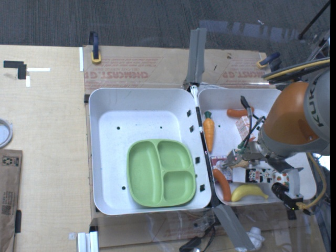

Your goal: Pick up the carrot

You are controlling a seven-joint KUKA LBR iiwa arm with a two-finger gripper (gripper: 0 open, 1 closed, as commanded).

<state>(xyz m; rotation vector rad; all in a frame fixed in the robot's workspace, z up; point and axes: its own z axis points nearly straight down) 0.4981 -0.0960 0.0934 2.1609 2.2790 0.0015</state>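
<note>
The carrot (209, 133) is orange with a green top and lies lengthwise along the left wall of the right bin (224, 126), top pointing away from me. My gripper (232, 160) hangs low in that bin, right of and nearer than the carrot's thin tip, a short gap away from it. It is over the bin floor beside a small packet. Nothing can be made out in it. The arm's orange band (294, 114) covers the right part of the bin.
The left bin (136, 117) holds a green divided plate (160, 172). In the right bin lie a red sausage (222, 184) and a banana (249, 192) at the near edge, an orange-red piece (237, 112) at the back, and printed packets (242, 125).
</note>
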